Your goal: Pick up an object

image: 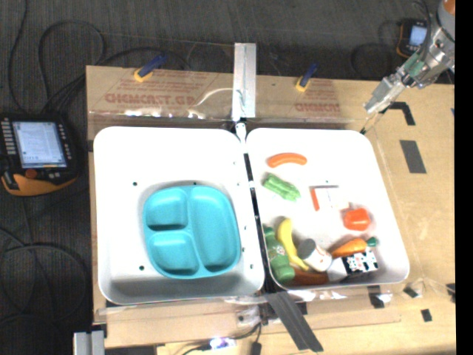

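Observation:
The right bin (pixel 380 191) holds several small objects. An orange sausage shape (pixel 287 159) lies at its far side, with a green ridged piece (pixel 281 187) just below it. A thin red stick (pixel 315 198) and a red-orange tomato (pixel 357 217) sit mid-right. A yellow banana (pixel 287 241), a green can (pixel 276 251), a white-and-grey cylinder (pixel 315 256), an orange carrot (pixel 349 246) and a black-and-white box (pixel 361 262) crowd the near edge. My gripper (pixel 372 106) hangs outside the bin, above the bench past its far right corner, with nothing seen in it.
The left bin (pixel 118 168) bears a teal divided tray (pixel 192 230). A metal post (pixel 244 80) stands behind the seam between the bins. A tablet (pixel 35 145) lies on the floor at left. Cables run along the floor behind the bench.

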Tool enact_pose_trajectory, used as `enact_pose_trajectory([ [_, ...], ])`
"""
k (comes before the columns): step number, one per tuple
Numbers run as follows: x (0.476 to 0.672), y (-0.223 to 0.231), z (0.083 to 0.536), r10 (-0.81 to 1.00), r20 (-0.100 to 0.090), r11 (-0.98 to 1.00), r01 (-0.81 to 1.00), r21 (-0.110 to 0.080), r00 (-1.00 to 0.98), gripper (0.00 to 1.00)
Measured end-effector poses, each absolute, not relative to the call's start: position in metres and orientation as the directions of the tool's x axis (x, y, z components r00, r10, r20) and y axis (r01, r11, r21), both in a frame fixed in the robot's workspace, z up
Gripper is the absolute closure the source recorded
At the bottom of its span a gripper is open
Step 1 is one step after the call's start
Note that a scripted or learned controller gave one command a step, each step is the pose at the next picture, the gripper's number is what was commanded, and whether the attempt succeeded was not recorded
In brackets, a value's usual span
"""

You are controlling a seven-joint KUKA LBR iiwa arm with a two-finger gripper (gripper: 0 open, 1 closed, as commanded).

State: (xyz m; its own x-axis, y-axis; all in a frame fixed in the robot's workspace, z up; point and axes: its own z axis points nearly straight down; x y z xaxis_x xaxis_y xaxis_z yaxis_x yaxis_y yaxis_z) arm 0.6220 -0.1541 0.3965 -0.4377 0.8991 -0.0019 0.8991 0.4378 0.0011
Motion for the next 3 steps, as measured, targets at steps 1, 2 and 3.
enact_pose_trajectory([
  [1, 0.65, -0.11, 0.371, 0.838, -0.002, 0.546, 0.838, -0.001, -0.546, 1.0],
  [2, 0.621, -0.128, 0.272, 0.647, -0.002, 0.762, 0.647, 0.0, -0.762, 1.0],
  [3, 0.564, -0.105, 0.3, 0.8, 0.0, 0.6, 0.8, 0.001, -0.6, 1.0],
])
